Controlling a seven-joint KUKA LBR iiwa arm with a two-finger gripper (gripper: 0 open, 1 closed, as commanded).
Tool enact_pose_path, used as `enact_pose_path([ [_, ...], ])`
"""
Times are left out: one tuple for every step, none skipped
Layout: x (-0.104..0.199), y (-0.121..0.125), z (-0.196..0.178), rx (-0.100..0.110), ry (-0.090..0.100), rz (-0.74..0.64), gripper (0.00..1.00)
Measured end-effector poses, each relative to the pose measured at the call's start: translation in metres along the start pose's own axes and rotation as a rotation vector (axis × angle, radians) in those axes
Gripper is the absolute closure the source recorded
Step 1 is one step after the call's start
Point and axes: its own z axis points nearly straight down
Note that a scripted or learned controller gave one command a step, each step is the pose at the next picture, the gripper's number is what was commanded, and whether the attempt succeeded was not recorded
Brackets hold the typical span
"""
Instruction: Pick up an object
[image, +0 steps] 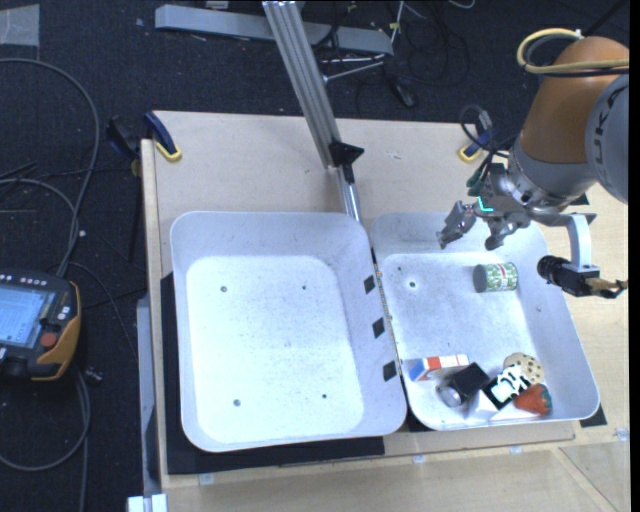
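Dark carpeted floor (70, 110) with loose black cables surrounds a pale wooden bench (260, 160) that I am watching from above at a slant. On the bench sit two shallow white plastic bins side by side. From my view, the left-hand white bin (200, 260) has a speckled floor with a few small dark dots on it. The right-hand white bin (430, 310) holds all the objects I can see.

Near the upper middle of the right bin lies a small green and silver cylindrical can (496, 277), on its side and well apart from the rest. Along the bin's near edge there is a cluster: a flat red, white and blue rectangular packet (436, 367), a black and grey blocky object (460, 385) just beside it, a black and white patterned piece (510, 384), a cream dotted round thing (521, 364) and a red rounded object (535, 401) at the corner.

The grey arm with its orange band (565, 110) reaches in from the right. Its two-finger gripper (472, 230) hangs above the far part of the right bin, up and left of the can, fingers spread apart with nothing between them

A slanted aluminium rail (305, 80) crosses the top, and a handheld control pendant (35, 325) rests on the floor at left
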Motion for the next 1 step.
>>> enact_pose_path([
  [0.0,0.0,0.0001,0.0,0.0,0.0,0.0],
])
